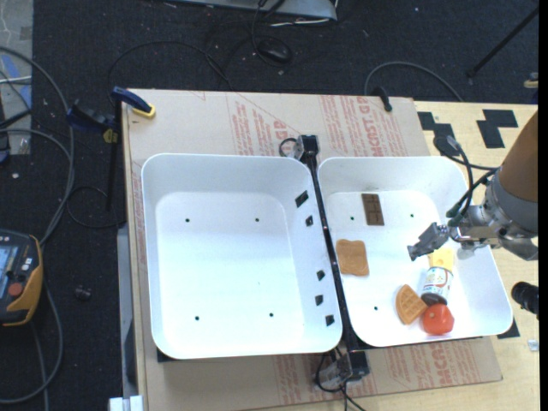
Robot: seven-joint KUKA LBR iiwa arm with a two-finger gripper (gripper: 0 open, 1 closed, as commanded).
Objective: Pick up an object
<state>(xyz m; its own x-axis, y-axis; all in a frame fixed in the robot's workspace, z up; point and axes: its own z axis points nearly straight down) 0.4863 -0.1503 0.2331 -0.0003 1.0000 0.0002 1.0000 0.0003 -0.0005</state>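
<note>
**Gripper over right bin, nothing held**

While the arm (514, 178) reaches in from the right, I see its gripper (425, 243) hanging over the right bin (402, 171), just beside the yellow block (442, 259) and above the small bottle (435, 284). Its dark fingers (419, 248) look slightly spread, and I see nothing between them. Near the bin's front edge lie a red ball (437, 319) and an orange waffle-like piece (409, 304), close together, with the bottle's dark end touching or nearly touching the ball. A tan toast-shaped piece (353, 257) lies near the divider, and a brown bar (372, 209) sits farther back, apart from the rest. I note bare floor in the left bin (223, 247). Both bins rest on a cardboard sheet (257, 118).
</note>
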